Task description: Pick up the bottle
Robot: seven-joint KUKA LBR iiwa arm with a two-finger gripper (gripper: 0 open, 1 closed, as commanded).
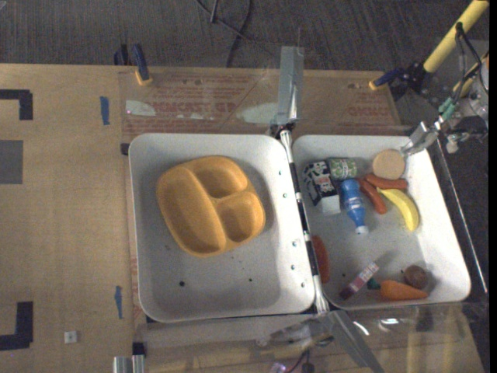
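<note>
Two shallow white bins sit side by side on the wooden worktop (62, 208). The left bin (155, 294) holds an orange moulded plastic tray with three compartments (210, 205). The right bin (446, 263) holds the small blue plastic bottle with a white cap (354, 205), which lies near the bin's middle with its cap pointing toward the near edge. Just beside the bottle on the left is a black-and-white carton (321, 183), and behind it lies a green-labelled can (342, 167). To the bottle's right are a red sausage (376, 191), a yellow banana (404, 208) and a tan round disc (388, 164). Nearer than the bottle lie a small pink tube (360, 278), an orange carrot (402, 290) and a brown ball (415, 274). The grey gripper (415, 142) hovers at the right bin's far right corner, well apart from the bottle; whether it is open or closed I cannot tell.
</note>
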